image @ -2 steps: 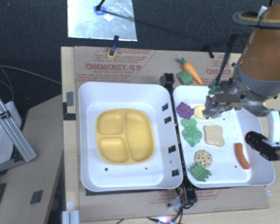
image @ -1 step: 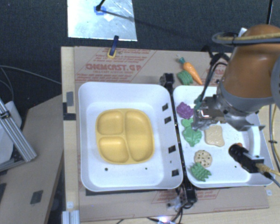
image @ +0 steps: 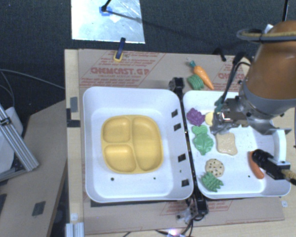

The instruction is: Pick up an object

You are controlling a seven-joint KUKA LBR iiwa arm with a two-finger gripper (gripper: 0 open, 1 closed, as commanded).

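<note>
The left bin [image: 93, 102] carries a yellow plate [image: 132, 144], and in the right bin [image: 239, 179] my tool [image: 221, 123] hovers low, spread or pressed together I cannot tell, with the beige slice [image: 227, 143] at its six o'clock and nothing lifted yet.

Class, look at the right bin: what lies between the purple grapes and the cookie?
In the camera view, a green leafy toy lies between the purple grapes and the cookie, on the floor of the right bin.
</note>
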